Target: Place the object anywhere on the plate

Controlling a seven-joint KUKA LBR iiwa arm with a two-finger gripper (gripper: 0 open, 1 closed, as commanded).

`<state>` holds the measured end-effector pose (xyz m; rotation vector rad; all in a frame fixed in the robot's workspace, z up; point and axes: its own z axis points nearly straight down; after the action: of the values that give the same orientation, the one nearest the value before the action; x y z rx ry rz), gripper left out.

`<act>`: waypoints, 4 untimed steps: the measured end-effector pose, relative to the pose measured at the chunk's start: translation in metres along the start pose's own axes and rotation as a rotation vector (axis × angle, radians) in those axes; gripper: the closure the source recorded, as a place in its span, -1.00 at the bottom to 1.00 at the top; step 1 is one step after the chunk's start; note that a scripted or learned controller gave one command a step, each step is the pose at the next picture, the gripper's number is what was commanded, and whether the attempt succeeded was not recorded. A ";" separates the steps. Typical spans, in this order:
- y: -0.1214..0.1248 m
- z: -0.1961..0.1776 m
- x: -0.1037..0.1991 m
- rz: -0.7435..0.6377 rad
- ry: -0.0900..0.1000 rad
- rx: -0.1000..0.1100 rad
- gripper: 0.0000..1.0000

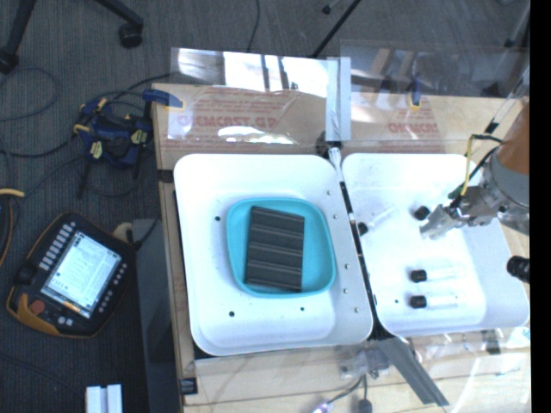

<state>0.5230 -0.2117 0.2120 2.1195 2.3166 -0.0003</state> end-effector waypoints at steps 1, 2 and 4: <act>0.001 0.084 0.076 -0.163 -0.004 0.001 1.00; -0.001 0.079 0.058 -0.142 -0.033 -0.011 -1.00; -0.038 -0.150 -0.009 -0.122 -0.004 -0.003 -1.00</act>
<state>0.4856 -0.2240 0.3621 1.9711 2.4384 -0.0010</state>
